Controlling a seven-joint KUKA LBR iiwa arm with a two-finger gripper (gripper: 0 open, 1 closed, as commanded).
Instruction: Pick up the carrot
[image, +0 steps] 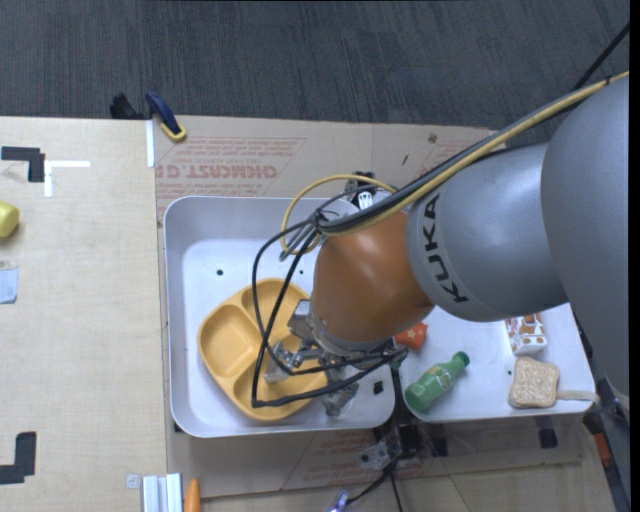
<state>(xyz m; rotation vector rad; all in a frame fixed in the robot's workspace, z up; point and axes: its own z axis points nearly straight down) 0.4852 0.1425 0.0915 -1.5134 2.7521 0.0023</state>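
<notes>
Orange wrist hangs low over the yellow divided plate (238, 345), hiding the end effector (318, 375), whose state I cannot tell.

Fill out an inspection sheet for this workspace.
Surface: two white bins on cardboard over a wooden bench.
Job's things: orange-red piece where the bins meet, likely the carrot, mostly hidden by the arm.
Clutter: yellow divided plate in left bin; green bottle, toast in right bin.
Grippers: gripper low over the plate; state unclear.
Cables: black and yellow cables loop round the wrist.
Surroundings: dark carpet; clamp on bench.
</notes>
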